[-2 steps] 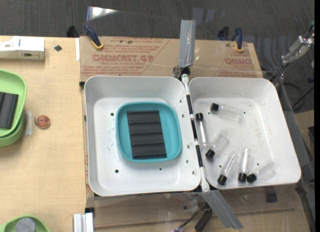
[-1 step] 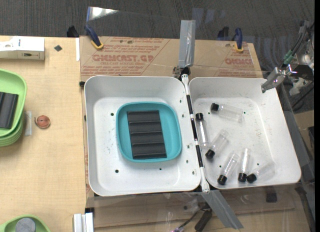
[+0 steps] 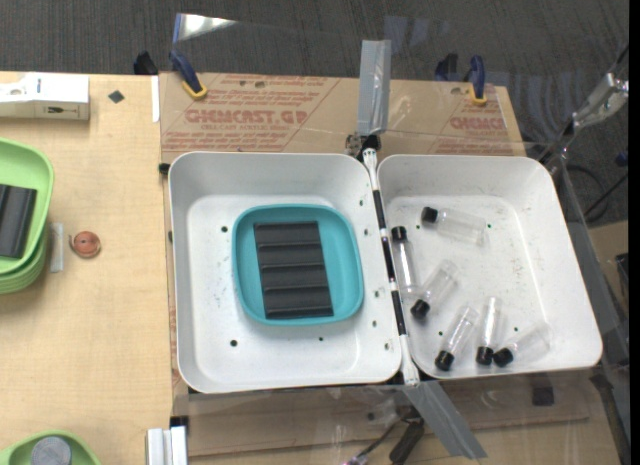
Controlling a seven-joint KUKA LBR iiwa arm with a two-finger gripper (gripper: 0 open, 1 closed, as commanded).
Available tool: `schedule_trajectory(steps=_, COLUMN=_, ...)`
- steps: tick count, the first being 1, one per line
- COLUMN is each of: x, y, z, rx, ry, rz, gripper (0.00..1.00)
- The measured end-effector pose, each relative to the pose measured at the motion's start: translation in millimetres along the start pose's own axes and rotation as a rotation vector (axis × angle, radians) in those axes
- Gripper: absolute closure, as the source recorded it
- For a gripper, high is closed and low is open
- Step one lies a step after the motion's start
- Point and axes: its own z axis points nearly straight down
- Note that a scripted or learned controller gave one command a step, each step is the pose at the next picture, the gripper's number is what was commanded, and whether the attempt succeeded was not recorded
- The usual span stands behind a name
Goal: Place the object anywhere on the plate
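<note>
A teal plate with a dark ribbed insert lies in the middle of the left white bin. In the right white bin lie several clear plastic vials with black caps: one near the back, one along the left wall, one in the middle, and others near the front.
A green tray holding a dark object sits at the far left of the wooden bench. A small round brown piece lies beside it. A white box sits at the back left. Cardboard with clamps lies behind the bins.
</note>
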Motion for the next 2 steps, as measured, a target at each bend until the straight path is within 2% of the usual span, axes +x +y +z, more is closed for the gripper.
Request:
schedule_trajectory(steps=1, x=7, y=57, z=-30, rx=0.001, ry=0.0, rz=0.138, gripper=0.0)
schedule_trajectory(steps=2, x=21, y=55, z=85, rx=0.0, ry=0.0, rz=0.188, gripper=0.0)
